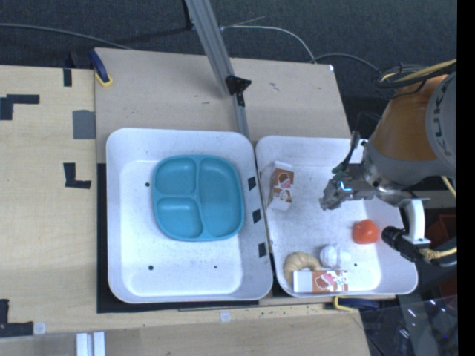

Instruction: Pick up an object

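Arm point(415, 136) over right bin point(312, 150) (wrist lowered)

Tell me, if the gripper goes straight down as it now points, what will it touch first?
Most likely the bare white floor of the right bin. The gripper hangs between the small carton and the orange ball, though depth is unclear.

A pale wooden bench point(185, 99) carries two shallow white bins side by side. The left bin point(126, 273) and the right bin point(312, 154) touch along their inner edges. Black tape marks point(73, 175) and a grey patch point(84, 124) lie on the bench's left part
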### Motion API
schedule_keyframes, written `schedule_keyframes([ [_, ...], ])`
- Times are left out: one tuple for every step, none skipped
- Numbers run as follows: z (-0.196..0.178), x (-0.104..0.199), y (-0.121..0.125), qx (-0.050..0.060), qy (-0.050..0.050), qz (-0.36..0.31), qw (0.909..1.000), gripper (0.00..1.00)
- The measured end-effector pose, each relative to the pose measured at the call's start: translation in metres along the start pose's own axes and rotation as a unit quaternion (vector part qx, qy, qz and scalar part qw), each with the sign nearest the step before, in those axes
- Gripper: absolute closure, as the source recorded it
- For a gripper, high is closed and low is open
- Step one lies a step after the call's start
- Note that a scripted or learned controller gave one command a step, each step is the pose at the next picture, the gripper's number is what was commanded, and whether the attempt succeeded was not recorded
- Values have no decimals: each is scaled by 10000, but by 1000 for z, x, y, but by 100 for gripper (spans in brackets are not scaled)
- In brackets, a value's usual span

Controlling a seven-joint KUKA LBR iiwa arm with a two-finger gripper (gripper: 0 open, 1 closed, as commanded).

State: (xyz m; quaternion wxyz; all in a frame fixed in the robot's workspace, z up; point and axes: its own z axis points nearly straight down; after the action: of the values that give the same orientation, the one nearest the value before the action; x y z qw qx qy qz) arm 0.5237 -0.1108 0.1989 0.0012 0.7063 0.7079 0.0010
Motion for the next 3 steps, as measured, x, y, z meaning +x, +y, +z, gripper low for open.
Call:
schedule_keyframes([
  [-27, 0, 1, 7, 0, 3, 10000, 100],
  [-35, 51, -12, 25, 13, -22, 10000, 100],
  [-30, 110, -7, 31, 11, -28, 10000, 100],
])
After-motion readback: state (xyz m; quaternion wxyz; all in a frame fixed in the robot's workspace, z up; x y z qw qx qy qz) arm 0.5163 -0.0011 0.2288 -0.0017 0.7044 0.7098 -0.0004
